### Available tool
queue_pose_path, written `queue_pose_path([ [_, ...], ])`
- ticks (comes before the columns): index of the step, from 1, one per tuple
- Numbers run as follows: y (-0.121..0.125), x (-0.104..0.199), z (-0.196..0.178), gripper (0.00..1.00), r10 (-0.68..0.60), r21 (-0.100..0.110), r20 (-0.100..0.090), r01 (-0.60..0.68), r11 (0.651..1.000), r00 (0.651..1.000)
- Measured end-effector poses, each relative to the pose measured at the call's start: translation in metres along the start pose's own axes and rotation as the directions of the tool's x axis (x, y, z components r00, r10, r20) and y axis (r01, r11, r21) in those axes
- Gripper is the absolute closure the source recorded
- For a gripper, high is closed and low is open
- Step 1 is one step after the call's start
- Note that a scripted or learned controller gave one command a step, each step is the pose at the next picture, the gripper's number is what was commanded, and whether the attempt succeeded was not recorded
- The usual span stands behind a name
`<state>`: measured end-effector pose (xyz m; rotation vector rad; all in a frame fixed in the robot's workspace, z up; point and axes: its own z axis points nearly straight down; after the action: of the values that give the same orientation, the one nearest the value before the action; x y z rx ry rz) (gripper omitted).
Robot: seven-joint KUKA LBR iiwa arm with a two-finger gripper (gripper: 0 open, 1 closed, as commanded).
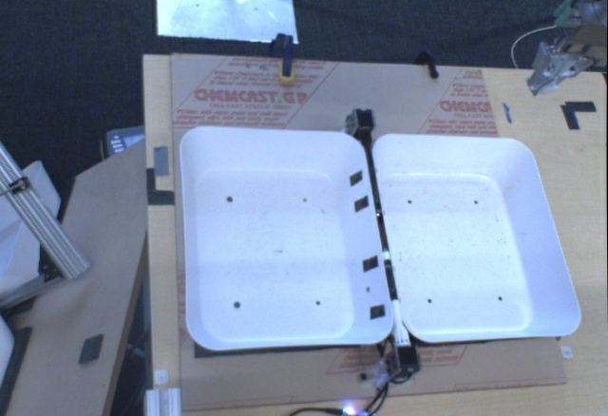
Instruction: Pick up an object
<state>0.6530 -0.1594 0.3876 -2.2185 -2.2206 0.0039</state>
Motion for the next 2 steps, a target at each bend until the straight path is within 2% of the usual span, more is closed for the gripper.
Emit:
queue_pose_path([
  [1,0.016,0.011,-0.132,1.00,-0.005,-0.021,0.005,0.005,1.000,1.000],
  [2,0.015,-0.045,-0.049,1.00,0.004,-0.001,0.002,-0.004,1.000,1.000],
])
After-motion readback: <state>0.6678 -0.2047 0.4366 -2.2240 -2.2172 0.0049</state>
